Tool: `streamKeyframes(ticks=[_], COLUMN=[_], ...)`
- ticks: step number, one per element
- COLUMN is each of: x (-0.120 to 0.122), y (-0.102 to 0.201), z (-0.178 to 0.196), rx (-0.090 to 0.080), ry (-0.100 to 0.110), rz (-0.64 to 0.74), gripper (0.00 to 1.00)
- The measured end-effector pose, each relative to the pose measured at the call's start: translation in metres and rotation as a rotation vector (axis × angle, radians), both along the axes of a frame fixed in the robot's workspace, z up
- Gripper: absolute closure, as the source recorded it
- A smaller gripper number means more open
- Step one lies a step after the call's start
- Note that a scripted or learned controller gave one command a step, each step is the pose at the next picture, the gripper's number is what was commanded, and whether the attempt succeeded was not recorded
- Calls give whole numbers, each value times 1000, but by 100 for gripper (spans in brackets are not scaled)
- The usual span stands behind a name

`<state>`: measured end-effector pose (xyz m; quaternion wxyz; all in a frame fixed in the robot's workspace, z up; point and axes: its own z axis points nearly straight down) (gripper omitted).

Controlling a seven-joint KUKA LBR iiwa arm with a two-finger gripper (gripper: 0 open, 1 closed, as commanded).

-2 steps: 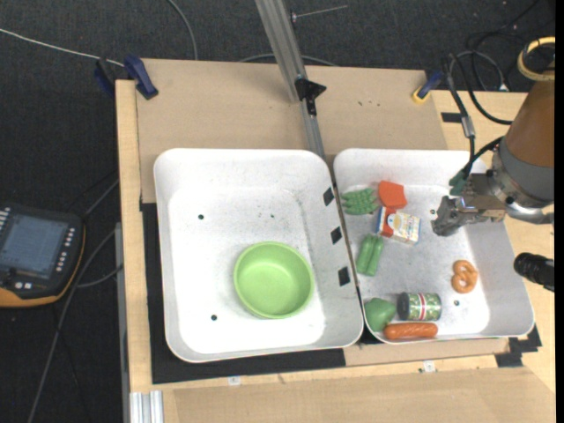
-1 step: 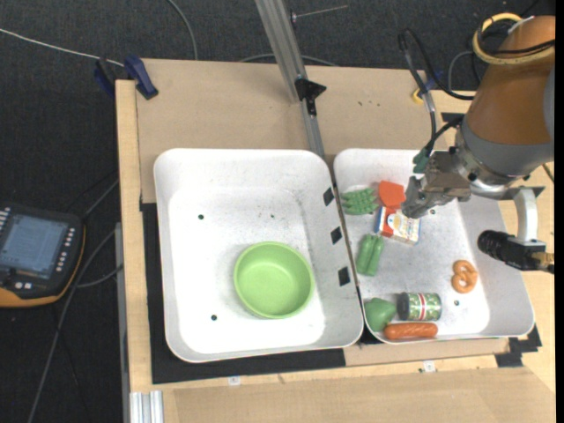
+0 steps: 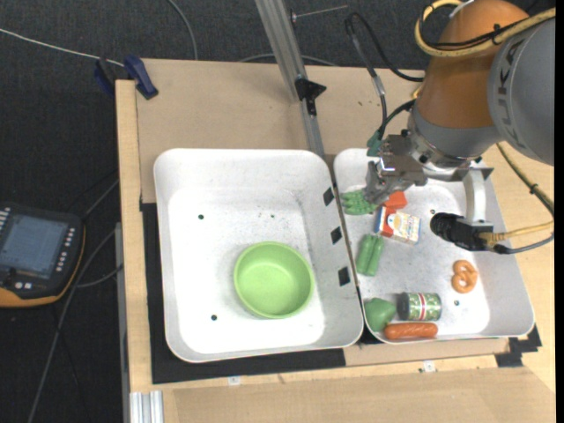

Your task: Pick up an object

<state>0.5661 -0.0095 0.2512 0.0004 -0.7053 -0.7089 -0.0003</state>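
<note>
My gripper (image 3: 382, 189) hangs over the upper left part of the right bin (image 3: 502, 263). It is just above a small white and red carton (image 3: 402, 226) and right beside a green leafy toy (image 3: 356, 204). A green bottle (image 3: 368, 255) lies below them along the bin's left wall. Further down are an orange pretzel (image 3: 463, 276), a green-labelled can (image 3: 419, 306) on its side, a red sausage (image 3: 411, 330) and a green rounded piece (image 3: 379, 312). The arm hides the bin's far end.
The left bin (image 3: 194, 192) holds a light green bowl (image 3: 273, 278) near its front right. A slanted metal pole (image 3: 291, 60) rises between the bins at the back. A black part (image 3: 455, 228) on the arm hangs over the right bin.
</note>
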Motion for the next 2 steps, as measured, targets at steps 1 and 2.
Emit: streamKeyframes(ticks=[1, 2], x=[21, 52], y=[43, 85], z=[5, 1], rx=[0, 0], ry=[-1, 0], rz=[-1, -2], gripper=[100, 100])
